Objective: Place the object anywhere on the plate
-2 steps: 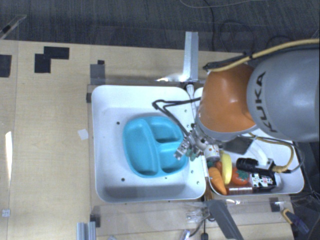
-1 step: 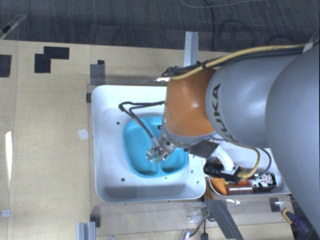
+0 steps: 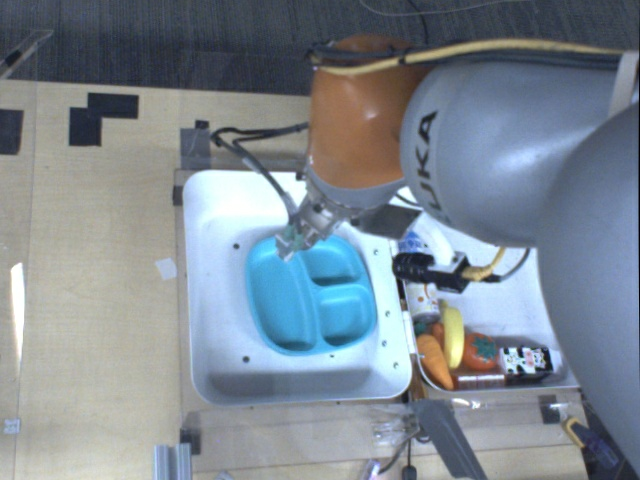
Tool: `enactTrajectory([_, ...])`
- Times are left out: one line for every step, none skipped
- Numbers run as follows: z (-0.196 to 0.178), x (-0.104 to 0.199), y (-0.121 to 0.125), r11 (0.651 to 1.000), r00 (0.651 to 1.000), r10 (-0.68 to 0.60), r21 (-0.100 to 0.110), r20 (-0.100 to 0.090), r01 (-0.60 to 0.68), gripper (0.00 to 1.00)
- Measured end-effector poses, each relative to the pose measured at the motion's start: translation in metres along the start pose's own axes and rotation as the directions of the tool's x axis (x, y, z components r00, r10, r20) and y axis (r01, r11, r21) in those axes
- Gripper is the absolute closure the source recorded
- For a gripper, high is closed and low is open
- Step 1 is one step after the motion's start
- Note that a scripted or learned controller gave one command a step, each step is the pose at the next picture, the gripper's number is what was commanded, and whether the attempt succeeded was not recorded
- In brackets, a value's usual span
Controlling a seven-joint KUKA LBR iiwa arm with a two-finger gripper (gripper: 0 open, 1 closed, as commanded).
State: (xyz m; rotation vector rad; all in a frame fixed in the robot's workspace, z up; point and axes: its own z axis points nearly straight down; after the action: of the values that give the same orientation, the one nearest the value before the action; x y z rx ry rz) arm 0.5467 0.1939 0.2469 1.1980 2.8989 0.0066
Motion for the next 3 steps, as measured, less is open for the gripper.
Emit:
enactTrajectory([0.038,-0.058,0.056,0.992,0.992,-0.127,0.000,0.001,0.127,1.00])
enactTrajectory([0.065,-0.002,0.048,0.998,0.998,0.066,0.003,-0.002,-0.066,1.00])
enactTrajectory([0.063,-0.011,0.045,0.996,0.996,-0.085,0.002,-0.001,0.085,1.00])
